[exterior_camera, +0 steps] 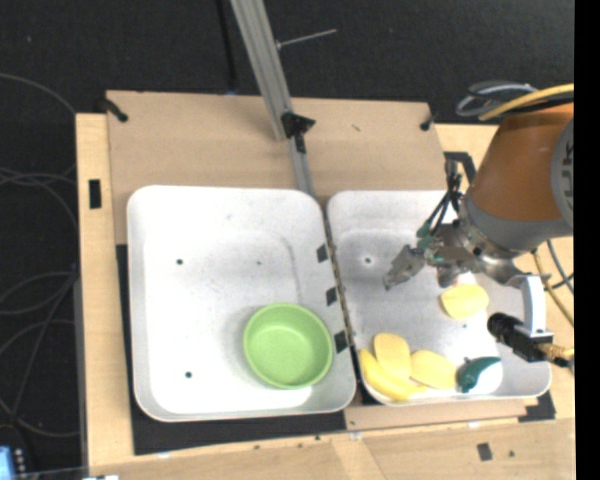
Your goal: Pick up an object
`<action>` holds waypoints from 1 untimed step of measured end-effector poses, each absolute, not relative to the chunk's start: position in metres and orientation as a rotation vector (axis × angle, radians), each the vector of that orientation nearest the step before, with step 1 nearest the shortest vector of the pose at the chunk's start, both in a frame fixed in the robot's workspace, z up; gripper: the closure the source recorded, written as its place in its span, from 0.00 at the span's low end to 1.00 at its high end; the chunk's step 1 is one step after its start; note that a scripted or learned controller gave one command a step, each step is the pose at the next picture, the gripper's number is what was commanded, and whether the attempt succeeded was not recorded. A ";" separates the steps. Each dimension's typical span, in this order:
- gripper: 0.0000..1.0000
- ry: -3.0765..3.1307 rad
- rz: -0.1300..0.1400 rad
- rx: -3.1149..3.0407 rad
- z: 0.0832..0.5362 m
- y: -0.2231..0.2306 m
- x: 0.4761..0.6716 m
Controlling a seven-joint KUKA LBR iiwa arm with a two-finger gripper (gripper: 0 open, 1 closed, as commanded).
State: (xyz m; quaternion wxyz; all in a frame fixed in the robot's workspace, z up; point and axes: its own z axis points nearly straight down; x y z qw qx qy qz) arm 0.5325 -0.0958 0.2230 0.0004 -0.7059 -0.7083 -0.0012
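The worktop (380,128) carries two shallow white bins side by side. The arm (520,183), grey with an orange band, reaches in from the view's right over the right bin (380,218). The left bin (200,238) holds one green bowl (288,345), upright, near its lower right corner. A slanted metal rail (260,48) runs down from the top towards the gap between the bins. In the right bin, a cluster of yellow pieces (405,366) lies along the lower wall, with a small teal thing (477,372) just beside it on the right. A single yellow piece (463,301) lies apart, higher up. The gripper (398,270) hangs over the bare middle of the right bin, near and left of the single yellow piece. Nothing is seen in it, and I cannot tell whether it is apart or together.
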 end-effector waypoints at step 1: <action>0.00 -2.223 -0.004 -2.219 0.223 -0.096 0.533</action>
